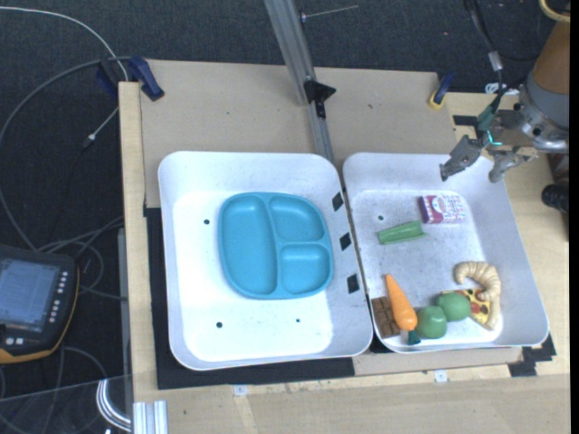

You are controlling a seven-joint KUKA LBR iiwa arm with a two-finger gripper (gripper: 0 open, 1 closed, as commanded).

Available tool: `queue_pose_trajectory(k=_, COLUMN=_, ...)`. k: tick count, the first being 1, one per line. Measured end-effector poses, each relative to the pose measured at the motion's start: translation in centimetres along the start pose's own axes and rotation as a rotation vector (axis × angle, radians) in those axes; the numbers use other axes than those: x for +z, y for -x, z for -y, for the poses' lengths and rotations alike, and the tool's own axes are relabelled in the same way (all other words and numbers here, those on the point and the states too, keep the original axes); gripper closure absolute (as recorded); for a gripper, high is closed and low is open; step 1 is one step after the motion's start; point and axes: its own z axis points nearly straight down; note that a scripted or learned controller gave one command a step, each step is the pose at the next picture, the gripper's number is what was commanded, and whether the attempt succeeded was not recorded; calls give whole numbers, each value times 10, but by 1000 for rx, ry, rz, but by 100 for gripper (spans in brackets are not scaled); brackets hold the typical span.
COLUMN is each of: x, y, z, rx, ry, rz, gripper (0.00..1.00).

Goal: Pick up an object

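Camera view: gripper (477, 161) hung over right bin (516, 233) rim, fingers spread, empty. Small carton (441, 209) nearest; judged light, rigid; best pinched across narrow sides.

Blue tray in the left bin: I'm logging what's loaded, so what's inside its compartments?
Nothing lies in the blue tray: all three compartments show bare blue. The left bin floor beneath it is covered.

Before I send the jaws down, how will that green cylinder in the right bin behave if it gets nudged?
The green cylinder looks round and smooth, lying on its side, so it will probably roll away from a sideways nudge. It lies apart from the purple carton, so nothing nearby should stop it. It looks like light toy plastic, probably stiff.
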Motion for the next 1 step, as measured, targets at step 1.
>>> queue_pose_trajectory(k=1, x=0, y=0, z=0, rx=0, ry=0, rz=0, gripper=0)
